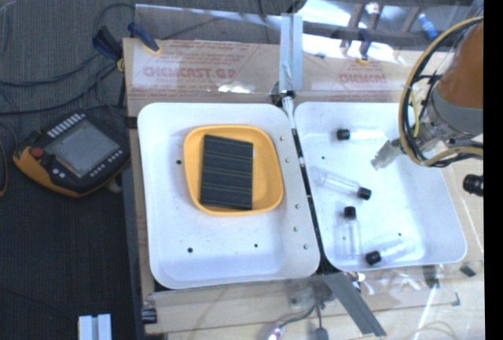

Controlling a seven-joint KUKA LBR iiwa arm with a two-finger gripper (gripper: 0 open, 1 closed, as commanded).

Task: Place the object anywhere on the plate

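Note:
A yellow square plate (272, 173) lies in the middle of the left white bin (228, 252). A dark ribbed rectangular block (227, 172) rests flat on the plate, well inside its rim. My gripper (387, 154) hangs over the upper right part of the right bin (428, 224), far from the plate, at the end of the grey arm with the orange band (465, 79). Its tip is small and pale, and nothing shows in its hold.
Several clear vials with black caps lie scattered in the right bin, one (357, 134) close to the gripper's left and another (343, 184) below it. Yellow and black cables (409, 107) loop beside the wrist. A teach pendant (75, 154) lies on the floor at the left.

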